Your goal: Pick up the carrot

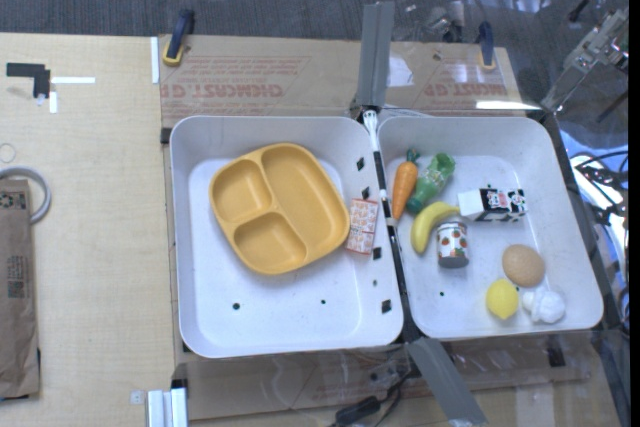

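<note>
Nearest, in the right bin point(570, 215): lemon point(502, 299), egg point(522, 265), can point(453, 243). Further back, banana point(430, 223), then carrot point(403, 187) by that bin's left wall, just beside a green packet point(433, 177), touched by no tool. In the left bin point(200, 315): 1 yellow plate point(277, 207). Farthest, top right beyond both bins, gripper point(598, 50), blurred; cannot tell how far open, nor any hold.

Two bins side by side. The left bin point(200, 315) holds a divided plate point(275, 207) with a small carton point(362, 225) touching its right edge. In the right bin point(575, 215), the carrot point(403, 186) lies at the left wall, a bottle point(431, 179) just right of it, a banana point(430, 222) and can point(453, 243) in front, an egg point(522, 265) and lemon point(502, 299) nearer the front right.
</note>
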You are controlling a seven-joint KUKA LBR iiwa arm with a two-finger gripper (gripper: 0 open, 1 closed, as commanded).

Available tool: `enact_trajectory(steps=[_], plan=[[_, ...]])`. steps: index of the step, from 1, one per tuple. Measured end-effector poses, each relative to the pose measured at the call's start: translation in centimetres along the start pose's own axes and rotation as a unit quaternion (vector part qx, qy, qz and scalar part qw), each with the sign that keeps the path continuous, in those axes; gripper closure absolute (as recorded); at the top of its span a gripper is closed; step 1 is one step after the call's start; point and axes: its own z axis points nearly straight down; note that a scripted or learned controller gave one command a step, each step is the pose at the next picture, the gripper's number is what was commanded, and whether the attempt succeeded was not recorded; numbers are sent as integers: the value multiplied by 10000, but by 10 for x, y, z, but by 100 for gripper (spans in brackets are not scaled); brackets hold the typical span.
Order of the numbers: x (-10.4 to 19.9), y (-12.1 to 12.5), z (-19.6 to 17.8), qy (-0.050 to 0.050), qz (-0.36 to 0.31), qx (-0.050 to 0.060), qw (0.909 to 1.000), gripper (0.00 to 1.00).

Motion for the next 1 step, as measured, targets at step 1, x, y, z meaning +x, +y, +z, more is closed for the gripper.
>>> enact_trajectory(steps=[1], plan=[[32, 33, 95, 2, 1508, -1, 9886, 0]])
